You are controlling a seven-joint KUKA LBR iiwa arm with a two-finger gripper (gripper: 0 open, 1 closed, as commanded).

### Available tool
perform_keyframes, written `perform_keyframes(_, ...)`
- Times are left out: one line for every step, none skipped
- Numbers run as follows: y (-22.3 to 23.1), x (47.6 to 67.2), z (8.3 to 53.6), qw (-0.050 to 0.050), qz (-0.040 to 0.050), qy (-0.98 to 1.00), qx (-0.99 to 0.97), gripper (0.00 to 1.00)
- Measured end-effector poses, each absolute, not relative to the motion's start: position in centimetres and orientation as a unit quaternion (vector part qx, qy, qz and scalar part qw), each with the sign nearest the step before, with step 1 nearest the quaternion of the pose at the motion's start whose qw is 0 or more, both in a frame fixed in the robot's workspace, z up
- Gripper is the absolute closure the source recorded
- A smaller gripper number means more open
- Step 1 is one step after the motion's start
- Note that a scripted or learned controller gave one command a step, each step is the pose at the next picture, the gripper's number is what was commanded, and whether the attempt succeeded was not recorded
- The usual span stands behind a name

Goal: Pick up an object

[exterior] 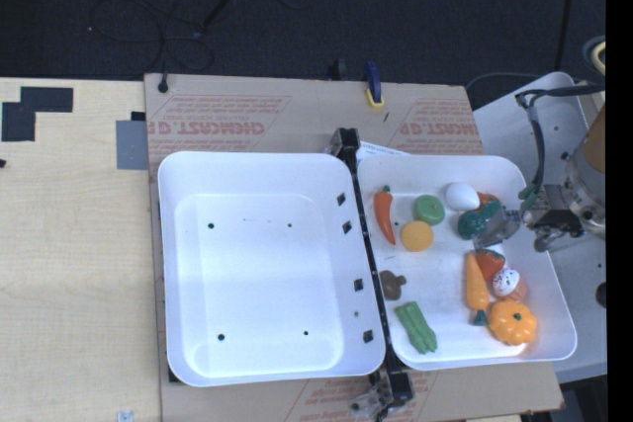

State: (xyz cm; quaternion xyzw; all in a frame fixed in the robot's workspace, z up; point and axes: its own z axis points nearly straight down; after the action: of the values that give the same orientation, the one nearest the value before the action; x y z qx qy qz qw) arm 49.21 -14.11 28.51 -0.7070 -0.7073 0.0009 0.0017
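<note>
The right bin [542,339] holds several toy foods. A small carrot [384,215], a green ball [428,209] and a yellow ball [416,235] lie at its left. A white egg [461,196] and a dark green piece [473,221] sit toward the far right. Nearer lie a bigger carrot [476,284], a speckled white piece [505,283], an orange pumpkin [512,322], a green pod [416,327] and a brown lump [392,286]. My gripper [506,221] reaches in over the bin's right rim, right beside the dark green piece.
The left bin [178,212] stands beside the right one, with a black divider [358,252] between them. Both rest on a cardboard sheet [247,119]. Cables [537,138] hang by the arm at the right.
</note>
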Motion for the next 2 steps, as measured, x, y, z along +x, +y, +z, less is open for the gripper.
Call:
perform_keyframes(-20.1,53.1,18.0,0.002,0.0021,-0.707,-0.708,0.0)
perform_keyframes(-20.8,57.7,8.3,0.0,0.0003,-0.709,-0.705,0.0)
